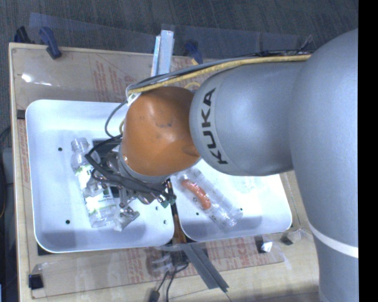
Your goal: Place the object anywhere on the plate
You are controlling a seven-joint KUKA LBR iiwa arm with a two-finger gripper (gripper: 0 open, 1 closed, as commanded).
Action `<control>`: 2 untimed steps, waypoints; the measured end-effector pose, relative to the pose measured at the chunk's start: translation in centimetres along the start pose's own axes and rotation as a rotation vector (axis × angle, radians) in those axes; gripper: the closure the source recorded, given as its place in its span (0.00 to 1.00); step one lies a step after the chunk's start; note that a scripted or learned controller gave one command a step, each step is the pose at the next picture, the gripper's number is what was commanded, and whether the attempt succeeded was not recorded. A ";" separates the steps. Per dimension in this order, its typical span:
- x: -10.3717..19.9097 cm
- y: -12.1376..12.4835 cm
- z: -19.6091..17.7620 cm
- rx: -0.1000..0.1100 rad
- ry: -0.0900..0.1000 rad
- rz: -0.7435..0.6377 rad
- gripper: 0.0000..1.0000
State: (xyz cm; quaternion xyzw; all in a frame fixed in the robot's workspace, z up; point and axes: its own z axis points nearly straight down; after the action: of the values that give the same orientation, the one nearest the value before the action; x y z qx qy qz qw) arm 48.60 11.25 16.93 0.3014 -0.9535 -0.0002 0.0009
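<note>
A single fixed camera is looking down from above at a slant on a pale wooden bench (82,68), taking in two shallow white plastic bins, the left bin (47,168) and the right bin (264,216), lying side by side. It is sitting close to the big grey KUKA arm with its orange wrist band (154,131), which is reaching in from the right and blocking much of the frame. The arm's wrist is hanging over the seam between the bins, so the left bin is showing beyond and left of it, and the right bin is peeking out beneath the arm.
</note>
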 end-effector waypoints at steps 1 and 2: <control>-8.0 -2.2 -0.1 0.001 -0.002 -0.072 0.00; -6.7 5.7 6.3 0.000 0.001 0.178 0.00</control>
State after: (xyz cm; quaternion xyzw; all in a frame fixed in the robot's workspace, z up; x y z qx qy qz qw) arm 50.82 19.81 10.67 0.2156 -0.9765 -0.0002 0.0014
